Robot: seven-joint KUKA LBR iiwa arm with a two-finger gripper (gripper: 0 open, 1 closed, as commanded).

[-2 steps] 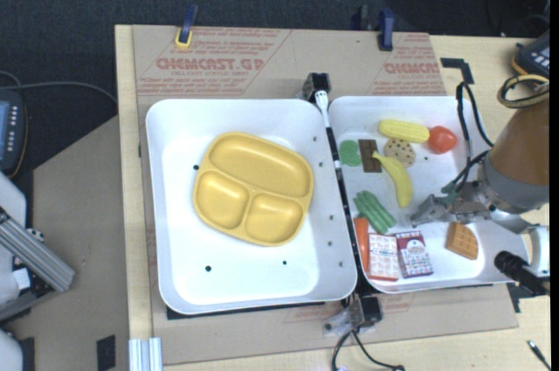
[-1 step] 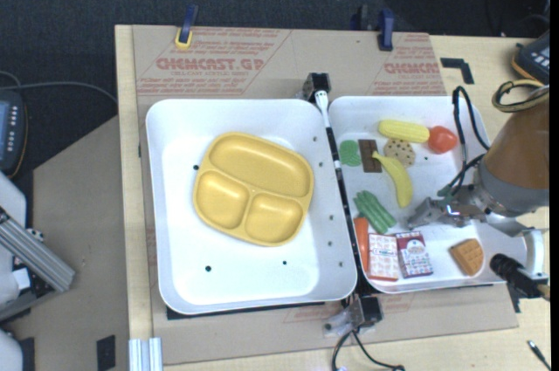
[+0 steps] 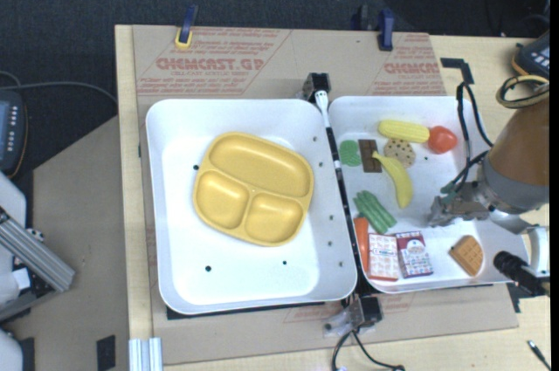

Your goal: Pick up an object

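Claw [image 3: 447, 209] sits low over the right side of the right bin [image 3: 437, 106], arm [image 3: 524, 160] coming in from the right. Finger spread: cannot tell at this resolution, metal parts blur together. Nothing visibly gripped between them.

Right bin contents:
- corn cob [image 3: 403, 131], far side, lying across
- red tomato [image 3: 443, 140], touching the corn's right end
- cookie [image 3: 399, 151], just near of the corn
- green round piece [image 3: 350, 153], far left of the bin
- brown bar [image 3: 369, 156], right beside the green piece
- banana [image 3: 398, 181], centre, running near-right from the brown bar
- green bean pods [image 3: 376, 211], left of centre, left of the claw
- orange carrot [image 3: 362, 240], along the bin's left wall, near side
- two small printed cards [image 3: 398, 256], near side, side by side, the left one against the carrot
- cracker [image 3: 467, 255], near right corner, just near of the claw

Closest things to the claw: cracker and the right-hand card; not touching either as far as visible.

Left bin [image 3: 166, 212]: one yellow divided plate [image 3: 252, 188], roughly centred, three compartments, flat on the floor of the bin.

Both bins sit side by side on a cardboard sheet [image 3: 227, 55] on the worktop [image 3: 140, 308].
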